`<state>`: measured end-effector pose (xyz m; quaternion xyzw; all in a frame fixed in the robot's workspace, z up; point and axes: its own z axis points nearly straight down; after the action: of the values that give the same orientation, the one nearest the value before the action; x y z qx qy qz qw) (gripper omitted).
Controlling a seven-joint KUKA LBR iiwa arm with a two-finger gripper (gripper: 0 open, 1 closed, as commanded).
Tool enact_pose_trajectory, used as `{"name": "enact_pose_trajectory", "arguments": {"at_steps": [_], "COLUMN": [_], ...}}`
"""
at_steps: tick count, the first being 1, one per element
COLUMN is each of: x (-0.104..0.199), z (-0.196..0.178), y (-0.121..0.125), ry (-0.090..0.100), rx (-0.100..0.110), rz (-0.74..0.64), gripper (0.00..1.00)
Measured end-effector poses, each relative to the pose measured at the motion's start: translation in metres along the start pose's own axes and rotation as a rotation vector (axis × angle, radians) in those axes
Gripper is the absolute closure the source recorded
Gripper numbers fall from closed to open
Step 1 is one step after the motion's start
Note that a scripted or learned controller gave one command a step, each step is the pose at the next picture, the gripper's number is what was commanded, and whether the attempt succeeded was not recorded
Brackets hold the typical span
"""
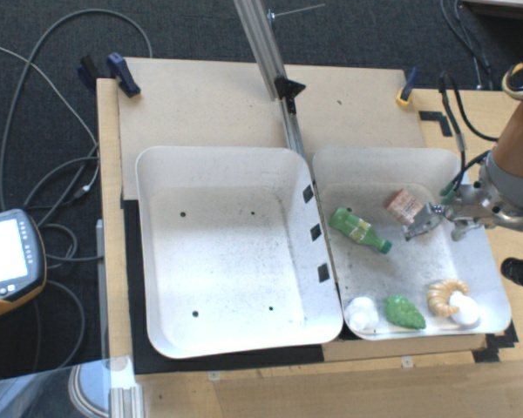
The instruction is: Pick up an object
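The small reddish-brown packet (pixel 404 203) lies in the right bin (pixel 375 165), just up and to the left of the gripper (pixel 421 225), very near its tip but not between the fingers; whether they touch it cannot be told. The gripper reaches in from the right on the grey arm (pixel 506 181), and how its jaws stand cannot be told from this angle. Left of the jaws, a green bottle (pixel 360 231) lies tilted on the bin floor, its cap end pointing toward the gripper. Below the jaws, along the near wall of the bin, sit a white ball (pixel 363 313), a green leafy lump (pixel 404 313), and a tan ring with a white piece on it (pixel 451 300). Well to the left of the gripper is the left bin (pixel 157 181), its floor speckled with dark marks.
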<state>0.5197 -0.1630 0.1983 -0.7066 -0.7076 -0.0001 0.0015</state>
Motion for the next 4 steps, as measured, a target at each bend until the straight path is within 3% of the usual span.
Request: {"name": "enact_pose_trajectory", "arguments": {"at_steps": [1,3,4], "x": [0.000,-0.002,-0.002], "z": [0.000,0.109,0.095], "y": [0.000,-0.007,-0.005], "ry": [0.000,0.001,0.000], "rx": [-0.001,0.005,-0.002], "rz": [0.000,0.002,0.000], "gripper": [0.00,0.00,1.00]}}
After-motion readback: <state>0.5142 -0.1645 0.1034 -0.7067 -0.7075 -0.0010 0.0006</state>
